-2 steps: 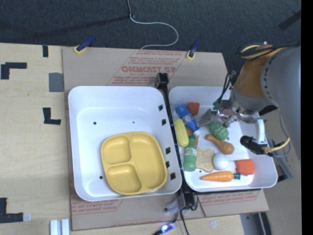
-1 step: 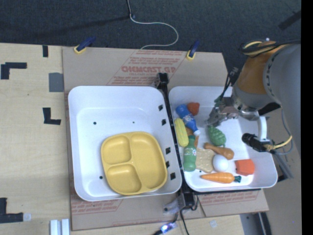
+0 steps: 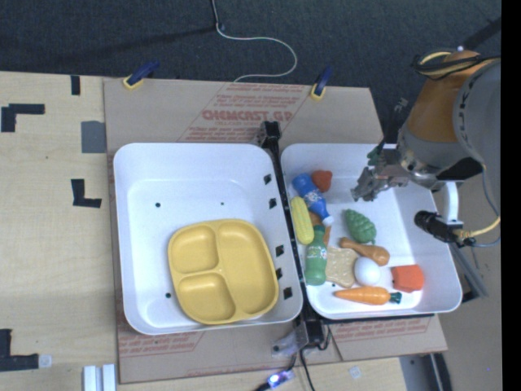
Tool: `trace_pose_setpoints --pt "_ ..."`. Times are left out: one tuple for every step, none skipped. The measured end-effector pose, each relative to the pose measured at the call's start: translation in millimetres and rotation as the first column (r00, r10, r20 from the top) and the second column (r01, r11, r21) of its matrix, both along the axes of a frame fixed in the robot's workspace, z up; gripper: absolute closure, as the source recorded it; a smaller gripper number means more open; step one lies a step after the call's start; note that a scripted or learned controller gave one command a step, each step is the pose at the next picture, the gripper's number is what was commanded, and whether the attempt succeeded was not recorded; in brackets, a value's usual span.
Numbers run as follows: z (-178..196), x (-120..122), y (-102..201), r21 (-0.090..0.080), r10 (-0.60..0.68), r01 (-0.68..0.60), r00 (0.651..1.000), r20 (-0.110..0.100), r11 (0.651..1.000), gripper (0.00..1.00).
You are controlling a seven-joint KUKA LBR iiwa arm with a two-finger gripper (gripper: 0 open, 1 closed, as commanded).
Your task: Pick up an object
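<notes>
The gripper hangs over the far part of the right bin, and I cannot tell its state, because it is dark and small here; nothing is seen in it. I judge this is the approach step, with nothing picked yet. Next, it must choose one toy, come down over it and close. Nearest in the right bin is the green vegetable, then the chicken leg, the egg, one orange block and one carrot. Further left lie one corn cob, one blue bottle and one red piece. Left of the right bin stands the left bin with one yellow divided plate.
</notes>
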State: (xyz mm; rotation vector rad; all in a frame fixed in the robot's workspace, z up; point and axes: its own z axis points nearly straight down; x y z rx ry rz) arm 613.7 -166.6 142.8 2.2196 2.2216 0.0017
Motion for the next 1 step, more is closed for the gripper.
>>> trace_pose_setpoints --pt "45.2 -5.1 -4.0 -0.001 -0.001 0.001 1.0 0.001 1.0 1.0"
